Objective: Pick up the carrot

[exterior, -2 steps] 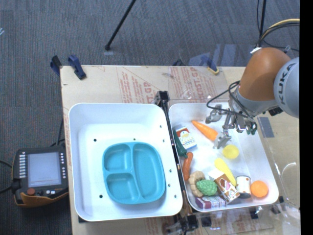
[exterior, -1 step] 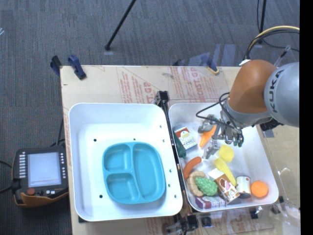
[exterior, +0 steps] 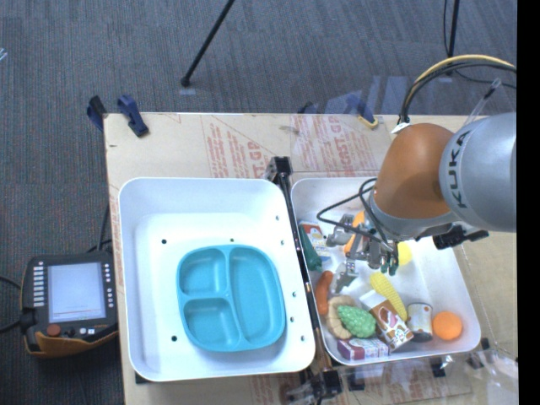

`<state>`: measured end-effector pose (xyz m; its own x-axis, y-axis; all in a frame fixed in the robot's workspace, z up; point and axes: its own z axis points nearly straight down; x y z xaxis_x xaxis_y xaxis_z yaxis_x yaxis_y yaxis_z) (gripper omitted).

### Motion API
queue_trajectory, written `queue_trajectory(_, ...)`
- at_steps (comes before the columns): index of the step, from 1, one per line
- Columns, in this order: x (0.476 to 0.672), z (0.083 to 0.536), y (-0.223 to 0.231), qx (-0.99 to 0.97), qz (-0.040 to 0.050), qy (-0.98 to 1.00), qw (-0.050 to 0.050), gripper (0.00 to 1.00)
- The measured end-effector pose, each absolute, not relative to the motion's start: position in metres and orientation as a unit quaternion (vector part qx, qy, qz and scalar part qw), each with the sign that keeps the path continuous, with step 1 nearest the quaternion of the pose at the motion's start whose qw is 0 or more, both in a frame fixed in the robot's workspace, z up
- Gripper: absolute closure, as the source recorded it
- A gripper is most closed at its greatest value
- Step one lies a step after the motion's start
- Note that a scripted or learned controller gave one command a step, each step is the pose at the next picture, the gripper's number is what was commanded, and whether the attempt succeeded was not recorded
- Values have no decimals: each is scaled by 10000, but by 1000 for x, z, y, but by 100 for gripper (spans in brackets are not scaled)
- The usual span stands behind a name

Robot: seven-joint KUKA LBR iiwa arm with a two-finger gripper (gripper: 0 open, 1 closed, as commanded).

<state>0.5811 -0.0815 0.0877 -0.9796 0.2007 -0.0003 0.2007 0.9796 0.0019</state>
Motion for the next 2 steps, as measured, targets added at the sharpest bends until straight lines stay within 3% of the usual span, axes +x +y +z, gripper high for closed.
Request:
queue_trajectory(1, 583, 99, -80, 978, 7, 9952, 23, 100)
queue_trajectory(2, 484, 149, -93, 391, 1, 9992, 14, 100)
